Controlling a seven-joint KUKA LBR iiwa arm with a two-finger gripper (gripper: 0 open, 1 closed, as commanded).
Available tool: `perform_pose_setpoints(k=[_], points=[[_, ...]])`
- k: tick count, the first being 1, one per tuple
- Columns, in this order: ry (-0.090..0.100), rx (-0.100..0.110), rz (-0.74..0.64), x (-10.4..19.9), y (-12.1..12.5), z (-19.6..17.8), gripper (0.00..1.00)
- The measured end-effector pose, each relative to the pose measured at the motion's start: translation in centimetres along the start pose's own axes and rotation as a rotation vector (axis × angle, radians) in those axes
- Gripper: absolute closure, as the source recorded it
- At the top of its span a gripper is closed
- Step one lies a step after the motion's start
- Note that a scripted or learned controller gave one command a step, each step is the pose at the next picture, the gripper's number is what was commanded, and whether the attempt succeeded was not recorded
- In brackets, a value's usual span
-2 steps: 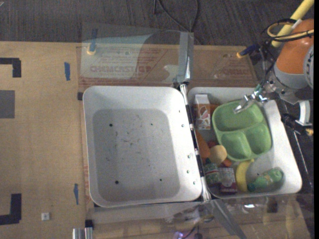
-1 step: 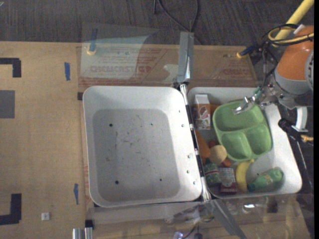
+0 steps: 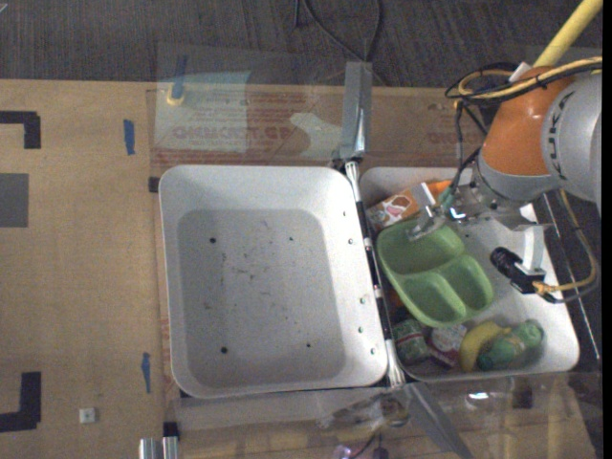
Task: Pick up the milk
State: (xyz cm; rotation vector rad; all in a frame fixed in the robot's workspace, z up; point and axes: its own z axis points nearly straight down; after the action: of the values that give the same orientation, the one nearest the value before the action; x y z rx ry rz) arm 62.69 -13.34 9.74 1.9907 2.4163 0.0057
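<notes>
Nearest the lens, the left bin [image 3: 191,199] spreads wide and white, speckled with small dark marks. Right of it, the right bin [image 3: 564,347] holds a green divided tray [image 3: 442,277], a banana [image 3: 478,342] and a green toy [image 3: 512,344] along its near wall. An orange-and-white milk carton [image 3: 394,207] lies at the far-left corner. The gripper [image 3: 432,220] hovers just beside the carton, over the tray's far edge; whether it grips anything, I cannot tell.

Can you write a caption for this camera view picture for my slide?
Robot arm's gripper reaches over the right bin, above a green divided tray.
</notes>
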Motion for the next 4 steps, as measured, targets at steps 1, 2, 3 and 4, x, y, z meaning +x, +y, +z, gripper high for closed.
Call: perform_pose_setpoints(k=[1, 2, 3, 4], points=[[0.003, 0.006, -0.007, -6.2, 3.1, -7.9, 0.00], [0.000, 0.003, -0.008, -6.2, 3.3, -9.0, 1.00], [0.000, 0.003, -0.009, -6.1, 3.3, -9.0, 0.00], [0.005, 0.016, -0.012, -1.5, 3.6, 1.1, 0.00]])
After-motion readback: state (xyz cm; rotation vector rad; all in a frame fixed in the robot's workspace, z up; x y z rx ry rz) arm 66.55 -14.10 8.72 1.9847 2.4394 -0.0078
